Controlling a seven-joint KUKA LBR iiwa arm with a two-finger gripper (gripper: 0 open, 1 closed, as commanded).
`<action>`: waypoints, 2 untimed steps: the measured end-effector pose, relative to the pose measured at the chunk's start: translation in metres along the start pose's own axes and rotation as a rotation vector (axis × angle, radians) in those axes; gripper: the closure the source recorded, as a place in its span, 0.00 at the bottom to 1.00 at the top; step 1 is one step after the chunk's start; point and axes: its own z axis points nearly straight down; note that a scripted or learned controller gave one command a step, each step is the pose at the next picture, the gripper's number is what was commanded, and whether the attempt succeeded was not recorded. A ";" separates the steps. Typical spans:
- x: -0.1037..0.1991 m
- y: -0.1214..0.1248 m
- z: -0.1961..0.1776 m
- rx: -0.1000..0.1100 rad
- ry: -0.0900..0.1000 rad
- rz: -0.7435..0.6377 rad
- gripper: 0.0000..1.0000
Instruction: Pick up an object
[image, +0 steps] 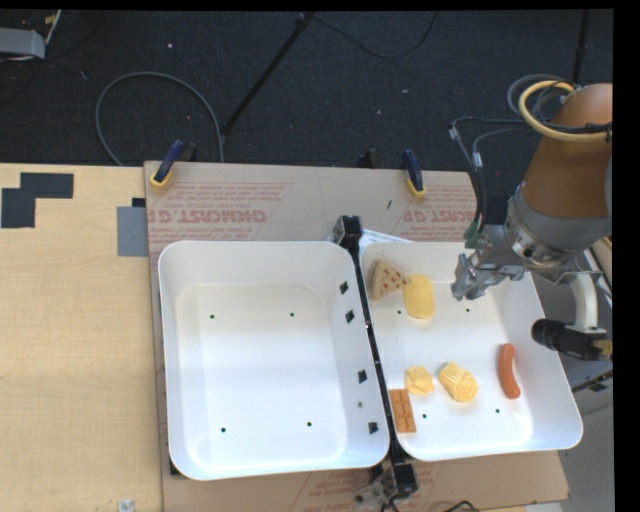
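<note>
Here, the right bin (540, 425) holds all the food: a pale yellow lump (419, 297), a pizza slice (386, 279), corn (458, 382) and a red sausage (509, 371). The gripper (470, 282) hovers near the lump, fingers maybe closed; I cannot tell
</note>
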 end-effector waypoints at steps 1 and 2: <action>0.054 -0.014 0.004 0.000 0.000 0.000 1.00; 0.100 -0.024 0.028 0.002 -0.001 0.000 1.00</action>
